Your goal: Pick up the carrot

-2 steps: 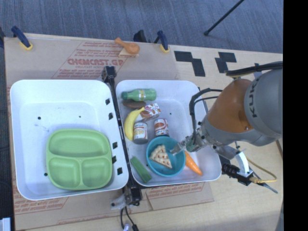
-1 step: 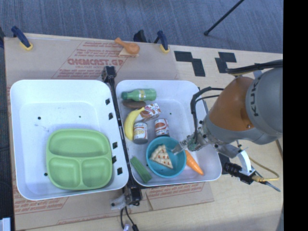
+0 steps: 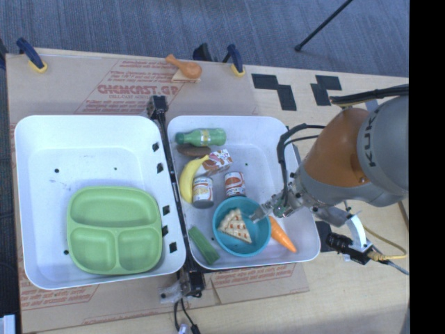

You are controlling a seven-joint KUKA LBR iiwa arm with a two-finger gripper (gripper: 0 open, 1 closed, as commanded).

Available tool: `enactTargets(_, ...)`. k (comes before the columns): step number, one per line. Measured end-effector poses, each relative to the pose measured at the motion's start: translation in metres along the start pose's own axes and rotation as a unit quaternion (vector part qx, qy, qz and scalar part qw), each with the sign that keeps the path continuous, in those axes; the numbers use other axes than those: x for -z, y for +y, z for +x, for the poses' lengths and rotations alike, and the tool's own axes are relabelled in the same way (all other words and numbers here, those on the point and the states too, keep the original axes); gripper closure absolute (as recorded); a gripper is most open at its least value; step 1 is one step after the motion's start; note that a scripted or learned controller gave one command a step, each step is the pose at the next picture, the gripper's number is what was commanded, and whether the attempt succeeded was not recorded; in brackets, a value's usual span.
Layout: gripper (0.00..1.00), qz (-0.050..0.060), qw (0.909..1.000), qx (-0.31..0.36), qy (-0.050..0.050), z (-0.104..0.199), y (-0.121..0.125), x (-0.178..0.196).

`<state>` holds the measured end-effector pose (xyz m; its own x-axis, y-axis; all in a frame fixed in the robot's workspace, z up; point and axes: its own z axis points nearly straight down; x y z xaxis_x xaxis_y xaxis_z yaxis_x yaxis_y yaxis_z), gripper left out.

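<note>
An orange carrot (image 3: pixel 282 234) lies in the right bin near its front right corner, just right of the blue bowl (image 3: pixel 240 226). My gripper (image 3: pixel 275 207) hangs low over the bin right above the carrot's upper end, beside the bowl's rim. The arm's grey and orange wrist (image 3: pixel 341 160) covers the bin's right edge and hides much of the gripper.
The blue bowl holds a waffle slice (image 3: pixel 234 224). Also in the right bin (image 3: pixel 257 127) are a banana (image 3: pixel 189 176), two small cans (image 3: pixel 202 191) (image 3: pixel 235 184), a green bottle (image 3: pixel 200 137), a small packet (image 3: pixel 219 160) and a green piece (image 3: pixel 204 243). The left bin holds a green divided plate (image 3: pixel 115 229).
</note>
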<state>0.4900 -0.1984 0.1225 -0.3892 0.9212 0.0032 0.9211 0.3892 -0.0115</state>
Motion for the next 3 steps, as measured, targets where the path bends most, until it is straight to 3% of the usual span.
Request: enactTargets(3,1.0,0.005,0.9999,0.015,0.0,0.0,0.002,0.026)
